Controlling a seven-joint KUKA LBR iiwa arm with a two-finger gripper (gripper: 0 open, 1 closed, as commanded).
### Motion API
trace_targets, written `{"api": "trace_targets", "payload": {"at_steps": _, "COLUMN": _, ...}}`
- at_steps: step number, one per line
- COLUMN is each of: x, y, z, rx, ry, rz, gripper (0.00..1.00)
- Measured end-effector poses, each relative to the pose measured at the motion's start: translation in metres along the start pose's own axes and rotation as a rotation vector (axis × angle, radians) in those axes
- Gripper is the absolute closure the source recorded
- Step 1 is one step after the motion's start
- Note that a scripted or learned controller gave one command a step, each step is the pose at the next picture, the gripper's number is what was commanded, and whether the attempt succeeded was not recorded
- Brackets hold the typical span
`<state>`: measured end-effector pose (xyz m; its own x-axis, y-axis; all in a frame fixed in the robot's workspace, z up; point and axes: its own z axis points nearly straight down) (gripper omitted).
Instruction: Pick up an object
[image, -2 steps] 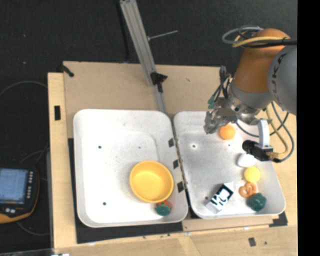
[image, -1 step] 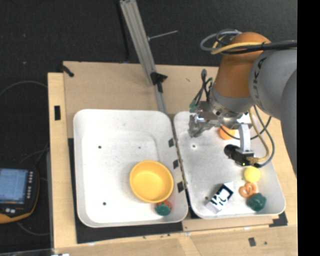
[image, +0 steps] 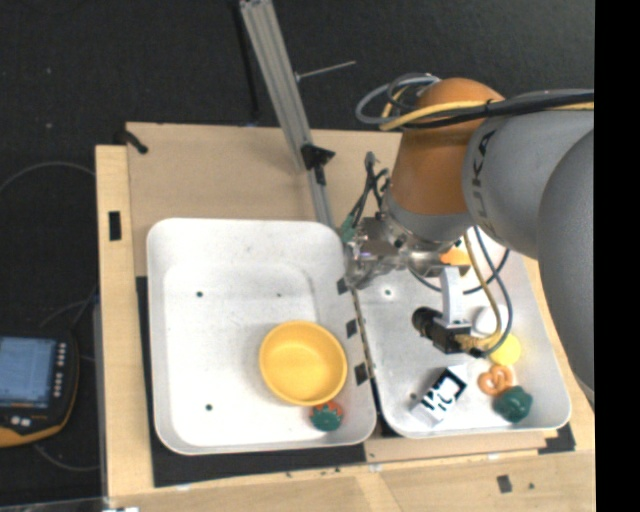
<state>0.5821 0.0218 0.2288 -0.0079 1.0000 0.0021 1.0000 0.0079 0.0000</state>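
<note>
My gripper (image: 362, 268) hangs over the left rim of the right bin (image: 400, 425), near the divide between the two bins. Nothing shows in its grasp. A yellow bowl (image: 303, 362) sits upright in the left bin (image: 200, 270), toward the front right, below and left of the gripper. A small green and orange piece (image: 327, 415) lies just in front of the bowl. In the right bin's front part lie a white and black box (image: 438, 395), an orange ring-shaped piece (image: 495, 380), a dark green piece (image: 514, 403) and a yellow piece (image: 506, 349).
The grey arm with its orange band (image: 440, 150) covers the back of the right bin. A slanted metal pole (image: 285, 90) rises behind the bins. A handheld screen (image: 35, 385) lies off the bench at the left.
</note>
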Motion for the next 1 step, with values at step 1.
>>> {"api": "trace_targets", "payload": {"at_steps": 1, "x": 0.0515, "y": -0.0101, "z": 0.0054, "rx": 0.0, "ry": 0.0, "rz": 0.0, "gripper": 1.0}}
